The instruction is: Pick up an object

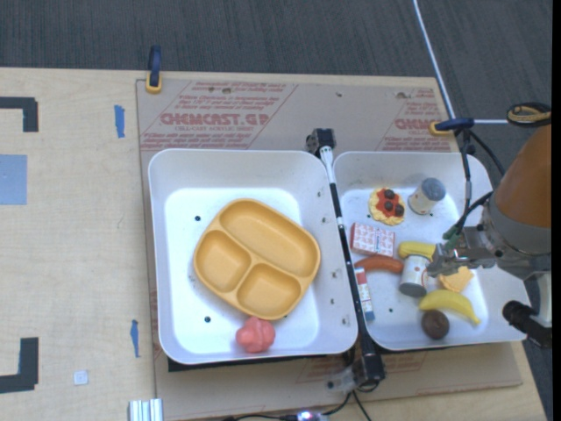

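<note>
The gripper [444,266] is hovering low in the right bin [491,333] over a yellow wedge [457,280] beside the banana [452,304]; whether its jaws are gripping anything, I cannot tell.

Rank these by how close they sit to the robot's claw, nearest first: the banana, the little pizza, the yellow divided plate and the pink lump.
Measured from the gripper in the right bin:
1. Banana, just below it in the same bin.
2. Little pizza, up and to the left, in the same bin.
3. Yellow divided plate, across in the left bin.
4. Pink lump, at the left bin's lower edge; close to the plate's rank.
</note>
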### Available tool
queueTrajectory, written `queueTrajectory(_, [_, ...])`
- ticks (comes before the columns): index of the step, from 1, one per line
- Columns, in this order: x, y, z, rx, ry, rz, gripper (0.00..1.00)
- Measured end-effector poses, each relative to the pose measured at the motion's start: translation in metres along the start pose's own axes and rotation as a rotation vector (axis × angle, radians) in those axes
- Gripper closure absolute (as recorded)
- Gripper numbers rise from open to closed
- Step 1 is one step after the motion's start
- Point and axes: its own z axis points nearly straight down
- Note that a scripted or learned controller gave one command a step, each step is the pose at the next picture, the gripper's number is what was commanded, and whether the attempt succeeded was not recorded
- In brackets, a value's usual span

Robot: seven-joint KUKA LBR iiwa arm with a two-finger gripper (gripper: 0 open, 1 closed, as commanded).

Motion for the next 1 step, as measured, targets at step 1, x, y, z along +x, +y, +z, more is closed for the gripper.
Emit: queueTrajectory(1, [0.0,0.0001,0.0,0.0,0.0,0.0,0.0])
